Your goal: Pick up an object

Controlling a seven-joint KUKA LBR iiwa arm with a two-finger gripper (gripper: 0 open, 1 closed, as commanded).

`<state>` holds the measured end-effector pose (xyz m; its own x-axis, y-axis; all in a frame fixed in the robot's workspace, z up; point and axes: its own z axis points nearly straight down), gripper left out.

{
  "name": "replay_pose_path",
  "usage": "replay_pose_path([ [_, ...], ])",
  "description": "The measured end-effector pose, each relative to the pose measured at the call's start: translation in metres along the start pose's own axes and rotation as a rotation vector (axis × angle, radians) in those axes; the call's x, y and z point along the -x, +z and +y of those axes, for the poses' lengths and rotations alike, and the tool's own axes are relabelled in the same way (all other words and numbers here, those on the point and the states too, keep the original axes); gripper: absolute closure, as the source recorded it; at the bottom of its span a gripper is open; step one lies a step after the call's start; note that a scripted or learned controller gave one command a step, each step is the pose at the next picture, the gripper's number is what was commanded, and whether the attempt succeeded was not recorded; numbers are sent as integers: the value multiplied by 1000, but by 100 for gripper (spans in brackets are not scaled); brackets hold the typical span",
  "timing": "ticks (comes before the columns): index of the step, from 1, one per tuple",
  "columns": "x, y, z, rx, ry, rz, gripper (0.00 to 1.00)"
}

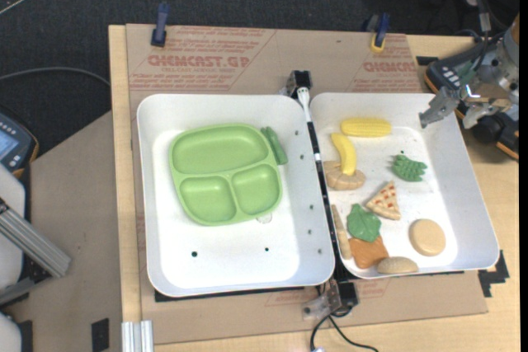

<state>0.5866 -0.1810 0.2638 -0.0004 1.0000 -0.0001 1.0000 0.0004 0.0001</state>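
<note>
Right bin [462, 169] holds toy food lying flat: corn cob [366, 127] at top, banana [345, 152] below it, pizza slice [384, 202] mid-bin. Round cookie [427, 237] sits lower right, carrot [364, 247] lower left.

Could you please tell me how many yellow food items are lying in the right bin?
2: a corn cob near the right bin's far wall, and a banana just below it, toward the divider between the bins. None seems hidden.

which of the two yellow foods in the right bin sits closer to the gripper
The corn cob, lying crosswise at the bin's far end, is closer to the gripper. The banana lies below it, nearer the divider.
</note>
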Motion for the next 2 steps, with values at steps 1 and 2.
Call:
replay_pose_path([
  [1,12,167,-11,5,0,-2,0],
  [2,40,179,48,0,-3,8,0],
])
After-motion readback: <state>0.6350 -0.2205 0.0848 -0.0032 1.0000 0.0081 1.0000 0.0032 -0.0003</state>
